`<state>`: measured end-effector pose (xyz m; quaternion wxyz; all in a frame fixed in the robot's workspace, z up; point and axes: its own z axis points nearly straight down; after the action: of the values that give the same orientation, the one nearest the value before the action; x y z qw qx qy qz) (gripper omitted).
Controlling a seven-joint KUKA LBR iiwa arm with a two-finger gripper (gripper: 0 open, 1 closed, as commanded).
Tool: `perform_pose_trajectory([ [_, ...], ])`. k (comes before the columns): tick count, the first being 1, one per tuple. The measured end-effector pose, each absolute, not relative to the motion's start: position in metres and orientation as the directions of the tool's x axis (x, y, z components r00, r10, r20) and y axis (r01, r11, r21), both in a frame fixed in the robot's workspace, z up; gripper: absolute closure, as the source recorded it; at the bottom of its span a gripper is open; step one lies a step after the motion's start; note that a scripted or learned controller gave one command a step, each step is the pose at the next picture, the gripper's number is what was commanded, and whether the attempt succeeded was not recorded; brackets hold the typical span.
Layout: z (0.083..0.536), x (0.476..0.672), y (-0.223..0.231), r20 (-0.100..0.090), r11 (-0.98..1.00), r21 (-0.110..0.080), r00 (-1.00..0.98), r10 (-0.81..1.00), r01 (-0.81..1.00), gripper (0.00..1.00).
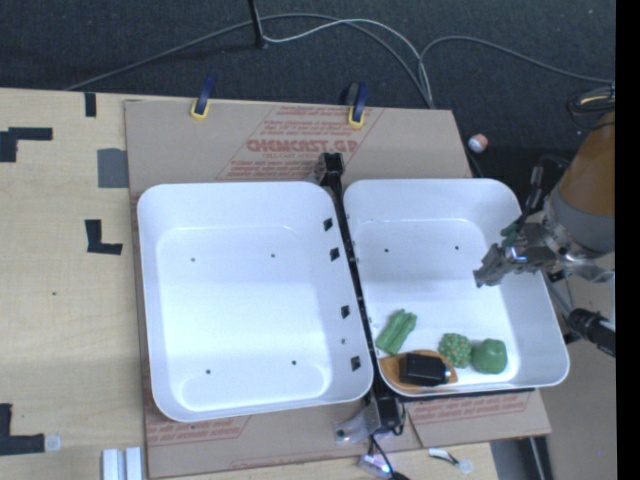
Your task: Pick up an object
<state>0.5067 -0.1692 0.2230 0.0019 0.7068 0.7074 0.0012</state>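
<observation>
Several small objects lie along the front of the right bin (pixel 430 203): a green ridged piece (pixel 396 330), a black block (pixel 424 370) resting on an orange-brown dish (pixel 393 370), a knobbly green ball (pixel 455 348) and a smooth green lump (pixel 489 356). The gripper (pixel 492 270) hangs over the right bin's right side, behind the green lump and apart from every object. Nothing shows between its fingers.
The left bin (pixel 240 298) sits beside the right one, with a black divider (pixel 340 258) between them. Both rest on a cardboard sheet (pixel 290 143) clamped at the back. Cables run across the dark floor behind. A small pink ball (pixel 478 142) lies off the bench at right.
</observation>
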Motion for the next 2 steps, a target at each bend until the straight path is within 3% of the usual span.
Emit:
perform_pose_trajectory([
  [1, 0.252, 0.507, -0.169, 0.0, 0.001, 0.002, -0.001, 1.0, 1.0, 1.0],
  [2, 0.241, 0.535, -0.116, 0.001, 0.005, -0.001, -0.005, 1.0, 1.0, 1.0],
])
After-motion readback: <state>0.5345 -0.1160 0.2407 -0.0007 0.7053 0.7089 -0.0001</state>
